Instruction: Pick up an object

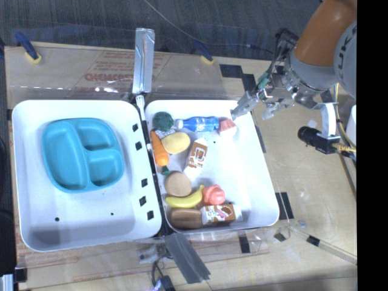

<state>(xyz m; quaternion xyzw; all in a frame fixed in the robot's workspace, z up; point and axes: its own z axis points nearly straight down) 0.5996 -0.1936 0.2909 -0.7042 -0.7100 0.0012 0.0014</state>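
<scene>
nearest the camera, along the right bin's [267, 193] front wall, lie a brown bottle [203, 215], a banana [185, 199], a red fruit [213, 194] and a tan round piece [177, 183]. mid-bin: small carton [196, 154], yellow lemon-like piece [175, 142], carrot [159, 150]. far edge: blue water bottle [199, 124], dark green item [162, 121], small pink object [227, 127]. end effector [239, 111] hangs over the far right corner, tips just beside the pink object; cannot tell whether it is open or closed, nothing seen gripped. judgement: descend straight, centre on the pink piece, keep off the bin wall. left bin [24, 162] holds a blue tray [83, 152].
</scene>
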